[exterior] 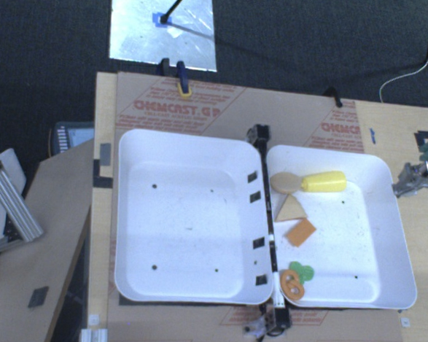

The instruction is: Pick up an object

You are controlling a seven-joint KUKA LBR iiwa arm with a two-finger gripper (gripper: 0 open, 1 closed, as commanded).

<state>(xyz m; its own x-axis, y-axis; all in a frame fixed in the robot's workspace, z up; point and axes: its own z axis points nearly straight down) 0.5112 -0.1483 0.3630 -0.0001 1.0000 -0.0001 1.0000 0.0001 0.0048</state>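
Claw (417, 176) beside the right bin's (397, 223) right rim, high and well apart from everything inside; cannot tell whether apart or together. Nothing lifted yet, so whole pick judged still ahead. Candidates clustered along the bin's left wall: glossy yellow cylinder (323, 181), flat tan disc (285, 182), tan wedge (290, 207), matte orange square block (301, 232), green piece (305, 272), orange ring (291, 284).

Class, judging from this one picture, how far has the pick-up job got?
Nothing looks done: the yellow cylinder, tan disc, tan wedge, orange block, green piece and orange ring all lie in the right bin. Nothing is in hand; the gripper sits beyond that bin's right rim. Reach, grasp and lift remain.
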